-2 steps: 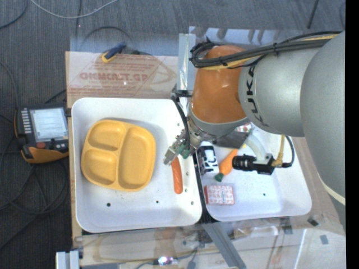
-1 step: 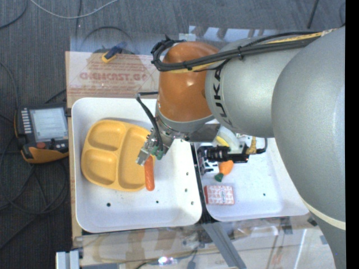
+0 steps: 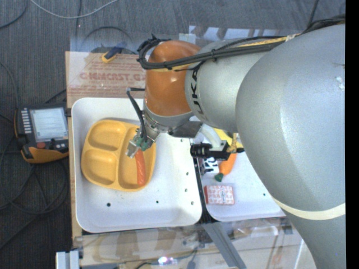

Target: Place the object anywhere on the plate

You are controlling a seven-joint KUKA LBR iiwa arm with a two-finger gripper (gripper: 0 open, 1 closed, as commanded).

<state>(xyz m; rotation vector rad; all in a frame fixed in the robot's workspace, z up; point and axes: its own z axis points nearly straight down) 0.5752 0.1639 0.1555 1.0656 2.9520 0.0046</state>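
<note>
A yellow divided plate (image 3: 104,161) lies in the left white bin (image 3: 162,206). An orange carrot-shaped object (image 3: 140,170) lies lengthwise in the plate's right compartment. My gripper (image 3: 140,145) hangs over the plate's right edge, right at the upper end of this orange object and touching or nearly touching it. The arm's orange band and grey body hide the back part of both bins.
In the right bin (image 3: 252,203) lie a second orange carrot with a green end (image 3: 227,164), a red-and-white packet (image 3: 219,194) and a yellow item (image 3: 223,134) partly under the arm. A handheld control unit (image 3: 42,128) sits left of the bench.
</note>
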